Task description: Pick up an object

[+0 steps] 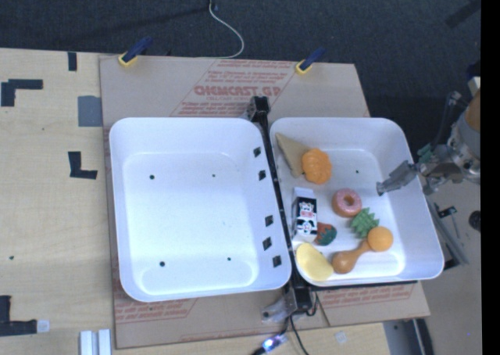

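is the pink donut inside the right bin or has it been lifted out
Inside. The pink donut lies flat on the floor of the right bin, between the orange ball and the green toy. The gripper is beside it, not touching.

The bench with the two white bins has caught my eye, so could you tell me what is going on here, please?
A robot arm reaches in from the right, its gripper hovering at the right edge of the right bin. That bin holds the toys: a doughnut, an orange ball, a green piece, a yellow piece and a small black-and-white box. Nothing has been picked up yet. The left bin sits alongside.
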Controlling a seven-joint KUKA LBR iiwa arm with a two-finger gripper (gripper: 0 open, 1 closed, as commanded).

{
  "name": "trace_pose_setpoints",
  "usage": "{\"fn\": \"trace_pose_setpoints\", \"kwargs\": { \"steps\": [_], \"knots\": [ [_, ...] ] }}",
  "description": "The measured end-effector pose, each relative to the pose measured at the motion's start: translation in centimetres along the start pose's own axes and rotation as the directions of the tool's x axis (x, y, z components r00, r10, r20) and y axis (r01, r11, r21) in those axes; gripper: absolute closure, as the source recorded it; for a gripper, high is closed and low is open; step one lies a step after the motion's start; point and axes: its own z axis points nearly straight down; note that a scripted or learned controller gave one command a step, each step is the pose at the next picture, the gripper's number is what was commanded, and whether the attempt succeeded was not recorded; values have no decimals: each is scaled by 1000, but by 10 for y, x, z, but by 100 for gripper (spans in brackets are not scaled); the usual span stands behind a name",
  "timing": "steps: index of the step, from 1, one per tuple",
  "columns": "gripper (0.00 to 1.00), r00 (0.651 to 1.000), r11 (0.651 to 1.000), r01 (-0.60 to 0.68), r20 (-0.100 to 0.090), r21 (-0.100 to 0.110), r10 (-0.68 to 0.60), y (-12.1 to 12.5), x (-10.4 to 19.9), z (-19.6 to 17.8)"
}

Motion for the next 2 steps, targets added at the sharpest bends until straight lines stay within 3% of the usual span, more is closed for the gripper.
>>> {"fn": "trace_pose_setpoints", "kwargs": {
  "steps": [1,2],
  "knots": [
    [0,1000,1000,3,-2,3,-3,28,18,155],
    [100,1000,1000,1,2,-2,-1,29,16,137]
  ]
}}
